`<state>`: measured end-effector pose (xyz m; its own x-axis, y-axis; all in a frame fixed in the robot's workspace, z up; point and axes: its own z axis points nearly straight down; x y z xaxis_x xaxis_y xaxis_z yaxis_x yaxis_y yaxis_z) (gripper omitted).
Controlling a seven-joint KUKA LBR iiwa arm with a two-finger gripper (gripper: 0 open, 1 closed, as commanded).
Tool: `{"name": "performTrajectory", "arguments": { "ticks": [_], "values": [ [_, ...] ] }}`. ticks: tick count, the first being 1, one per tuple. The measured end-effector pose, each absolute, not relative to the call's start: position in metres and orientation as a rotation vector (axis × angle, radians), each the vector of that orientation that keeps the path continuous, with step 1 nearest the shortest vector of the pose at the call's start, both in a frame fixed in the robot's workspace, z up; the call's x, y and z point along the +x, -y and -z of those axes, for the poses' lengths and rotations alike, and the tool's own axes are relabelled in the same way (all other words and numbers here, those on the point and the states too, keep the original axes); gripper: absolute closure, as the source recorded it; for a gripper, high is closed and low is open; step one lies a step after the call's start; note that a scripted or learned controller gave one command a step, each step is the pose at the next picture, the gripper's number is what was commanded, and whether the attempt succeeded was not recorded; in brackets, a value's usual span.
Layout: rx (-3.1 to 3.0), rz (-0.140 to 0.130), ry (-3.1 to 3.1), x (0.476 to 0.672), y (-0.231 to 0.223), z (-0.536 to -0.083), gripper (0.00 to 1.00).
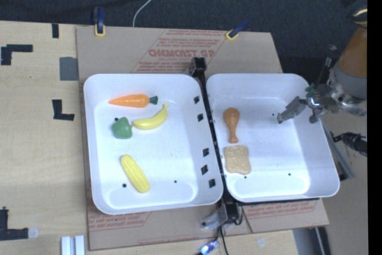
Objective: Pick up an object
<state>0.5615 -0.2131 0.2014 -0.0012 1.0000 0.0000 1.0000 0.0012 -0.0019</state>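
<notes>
The gripper (289, 113) hangs over the right bin (310, 185) near its right wall — whether it is apart or together cannot be told. Nearest, to its left, lie a toy drumstick (231, 122) and, just below that, a slice of toast (237, 159). Farther left, in the left bin (179, 188), sit a banana (150, 120), carrot (131, 101), green pepper (122, 128) and corn cob (135, 173).

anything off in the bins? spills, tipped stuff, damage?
Nothing stands out. Left bin holds a carrot, banana, green pepper and corn cob, all lying apart. Right bin holds a drumstick and a bread slice near its left wall. The end effector is over the right bin, touching neither.
</notes>
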Motion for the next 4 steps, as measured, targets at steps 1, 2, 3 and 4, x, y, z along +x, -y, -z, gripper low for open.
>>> {"name": "performTrajectory", "arguments": {
  "ticks": [1,2,3,4],
  "values": [
    [-2.213,-0.006,2.226,0.619,0.161,-0.078,0.00],
    [-2.237,-0.012,2.238,0.652,0.114,-0.088,0.00],
    [-2.225,-0.005,2.217,0.557,0.125,-0.144,0.00],
    [-2.211,0.004,2.230,0.552,0.051,-0.186,0.00]
  ]
}}
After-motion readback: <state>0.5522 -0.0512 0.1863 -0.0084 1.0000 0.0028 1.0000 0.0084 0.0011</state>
